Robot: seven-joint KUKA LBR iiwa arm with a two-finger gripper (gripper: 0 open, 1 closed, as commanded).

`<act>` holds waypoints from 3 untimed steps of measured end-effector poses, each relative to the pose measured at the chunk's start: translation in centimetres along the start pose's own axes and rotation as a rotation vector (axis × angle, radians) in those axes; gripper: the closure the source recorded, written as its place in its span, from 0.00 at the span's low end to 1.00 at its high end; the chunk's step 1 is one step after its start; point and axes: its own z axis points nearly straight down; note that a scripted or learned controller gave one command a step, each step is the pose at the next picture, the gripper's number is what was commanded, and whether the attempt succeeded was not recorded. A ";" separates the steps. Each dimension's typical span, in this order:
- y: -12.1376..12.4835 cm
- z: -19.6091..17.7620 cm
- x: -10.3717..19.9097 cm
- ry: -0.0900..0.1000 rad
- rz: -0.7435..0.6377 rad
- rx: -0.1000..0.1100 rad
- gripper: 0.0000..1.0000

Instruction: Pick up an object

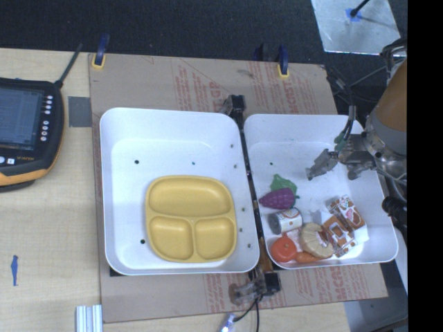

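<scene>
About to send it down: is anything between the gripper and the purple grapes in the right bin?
Nothing visible. The gripper hangs over bare bin floor, up and right of the grapes.

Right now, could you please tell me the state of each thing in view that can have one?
Gripper: above the right bin, fingers apart, nothing between them.
Yellow tray: lying flat in the left bin, compartments bare.
Purple grapes: lying in the right bin.
Orange tomato: at the right bin's front wall.
Handheld screen: lit.

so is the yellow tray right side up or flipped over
Right side up: the yellow tray shows three hollow compartments facing the camera, lying flat in the left bin.
</scene>
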 end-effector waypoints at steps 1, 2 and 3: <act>7.4 4.1 5.5 -0.002 -0.001 0.000 0.00; -5.2 6.5 2.4 0.000 0.000 0.002 0.00; 1.5 12.9 -1.0 0.000 0.001 0.001 0.00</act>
